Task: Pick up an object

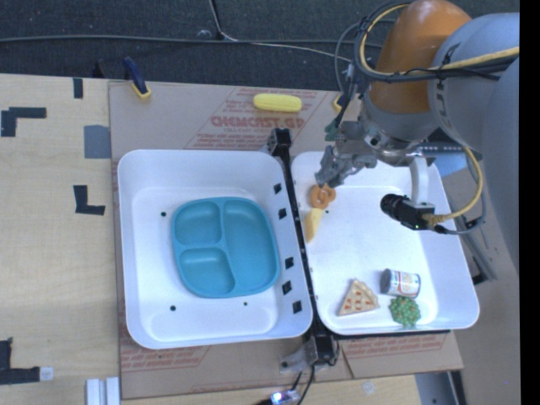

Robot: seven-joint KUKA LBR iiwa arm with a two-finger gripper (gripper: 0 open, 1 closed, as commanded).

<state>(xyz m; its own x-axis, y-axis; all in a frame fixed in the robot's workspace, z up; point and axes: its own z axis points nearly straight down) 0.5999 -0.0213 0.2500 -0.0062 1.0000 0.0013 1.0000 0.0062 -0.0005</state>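
1. While the arm reaches in from the right, the left-hand shallow white plastic bin (pixel 135 226) holds a smooth teal plastic plate with three moulded compartments (pixel 225 247), lying flat near the bin's middle; it looks rigid and slick, with low rims that would be awkward to pinch.
2. Beyond the bins, on the printed brown cardboard sheet (pixel 202 116), lies a glossy yellow banana-shaped toy (pixel 277 102), well apart from everything else.
3. At the left edge of the right-hand shallow white bin (pixel 460 298), just beside the divider, sits a small orange lumpy toy (pixel 321 197) with a pale yellow wedge-like piece (pixel 314 223) touching or nearly touching it below.
4. The grey two-finger gripper (pixel 331 175) hangs directly over that orange toy, its tips down at it (I cannot tell whether the fingers are spread or closed, nor whether they grip anything).
5. I judge the orange toy light, hard and somewhat slippery; its rounded body would best be taken across the widest part, though the bin wall crowds one side.
6. Toward the near right corner lie a flat tan triangular pizza-slice toy (pixel 359 298), a small cylindrical tin can with a red label on its side (pixel 401 283), likely to roll, and a knobbly green bunch of toy grapes (pixel 406 311).
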